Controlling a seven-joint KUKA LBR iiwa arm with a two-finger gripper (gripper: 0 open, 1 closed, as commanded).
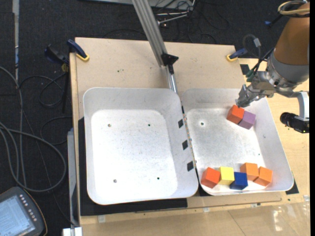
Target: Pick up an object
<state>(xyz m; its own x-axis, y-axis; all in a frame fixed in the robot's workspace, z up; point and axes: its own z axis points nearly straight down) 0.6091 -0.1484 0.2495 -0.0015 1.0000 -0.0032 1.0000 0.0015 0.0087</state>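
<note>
Our tool hangs just above the orange block in the right bin — whether it is clenched or released we cannot tell. The block sits touching a purple block near the bin's far side. We judge it light, stiff and smooth-faced — best pinched across two free flat sides, away from its neighbour.

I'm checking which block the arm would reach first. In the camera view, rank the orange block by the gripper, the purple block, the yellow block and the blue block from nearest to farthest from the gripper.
From the gripper:
1. Orange block, just below the gripper, upper part of the right bin.
2. Purple block, touching that orange block's right side.
3. Yellow block and blue block, side by side along the bin's near edge; too close to call.
</note>
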